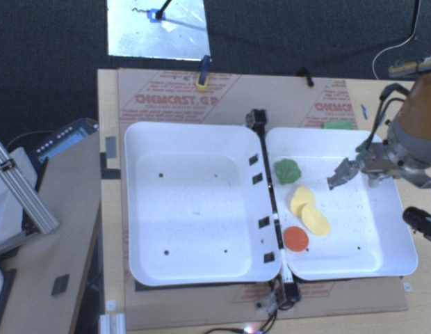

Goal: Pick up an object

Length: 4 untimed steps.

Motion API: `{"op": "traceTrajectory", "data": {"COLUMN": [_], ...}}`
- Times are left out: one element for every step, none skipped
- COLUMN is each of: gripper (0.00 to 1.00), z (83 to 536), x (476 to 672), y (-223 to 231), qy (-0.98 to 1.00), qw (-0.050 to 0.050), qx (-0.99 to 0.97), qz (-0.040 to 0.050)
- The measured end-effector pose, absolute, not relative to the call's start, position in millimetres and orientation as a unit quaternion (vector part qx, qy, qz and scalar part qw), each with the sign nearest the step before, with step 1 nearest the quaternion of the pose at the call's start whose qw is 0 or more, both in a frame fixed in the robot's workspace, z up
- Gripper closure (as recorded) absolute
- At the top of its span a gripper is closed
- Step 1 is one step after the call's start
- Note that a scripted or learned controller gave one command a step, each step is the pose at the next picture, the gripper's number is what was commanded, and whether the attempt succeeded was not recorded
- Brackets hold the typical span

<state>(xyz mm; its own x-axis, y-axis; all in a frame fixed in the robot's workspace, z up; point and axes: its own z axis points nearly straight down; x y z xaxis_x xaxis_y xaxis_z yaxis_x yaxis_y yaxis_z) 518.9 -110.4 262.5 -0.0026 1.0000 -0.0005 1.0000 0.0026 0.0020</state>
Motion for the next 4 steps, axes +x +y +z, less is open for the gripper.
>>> {"op": "traceTrajectory", "data": {"gripper": [1.00,1.00,1.00,1.00], "z": [273,395,274,416], "x": [519.9,485.3,486.3,488.0], "y": [-110,-203,-153,-81], "qy": [0.709,0.705,0.710,0.712], "qw": [0.002,0.008,-0.004,0.006], "qx": [0.705,0.710,0.704,0.703], "qz": [0.0015,0.0021,-0.0014,0.0053]}}
